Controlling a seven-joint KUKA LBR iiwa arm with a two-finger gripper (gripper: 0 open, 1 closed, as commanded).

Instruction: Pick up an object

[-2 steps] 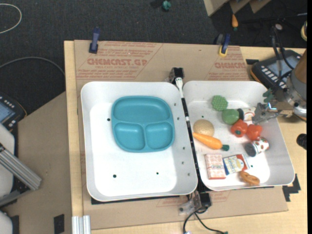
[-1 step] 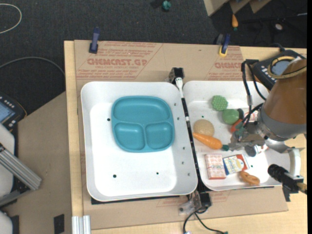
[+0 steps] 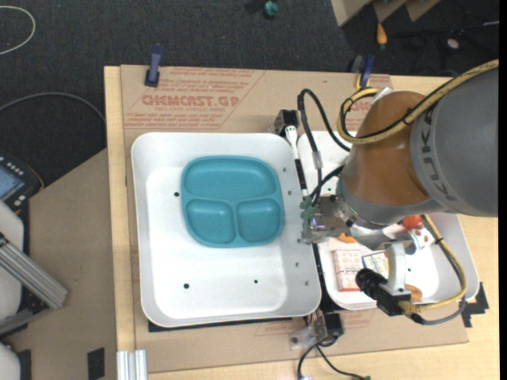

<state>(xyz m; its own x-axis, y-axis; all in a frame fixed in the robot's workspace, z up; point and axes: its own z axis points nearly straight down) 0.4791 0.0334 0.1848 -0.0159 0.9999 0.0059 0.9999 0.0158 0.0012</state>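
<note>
Setting: a bench (image 3: 198, 93) seen from above at a slant, with two shallow white bins side by side on a brown sheet printed with red lettering.
Left bin: the left bin (image 3: 158, 236) fills the centre-left of the frame; a teal divided plate (image 3: 232, 200) lies flat in its upper half, one wide section above two smaller ones.
Right bin: the right bin (image 3: 455, 260) sits at centre-right, largely covered by the arm (image 3: 420, 153), which enters from the right edge with its orange band facing the camera.
Things to pick: in the right bin's lower part, a small card or packet with red print (image 3: 346, 266) lies flat; an orange piece (image 3: 411, 222) peeks out beside the wrist, too hidden to identify.
Pincer: it hangs under the wrist, over the right bin; its state cannot be told from this angle.
Cables: black and yellow cables (image 3: 420, 311) loop around the wrist and trail over the bin's lower edge.
Progress: judged as a reach into the right bin, nothing visibly lifted.
Risks: the flat card offers little edge and may slip; the trailing cables could snag the bin rim; the arm's bulk sits close to the wall between the bins and may nudge it.
</note>
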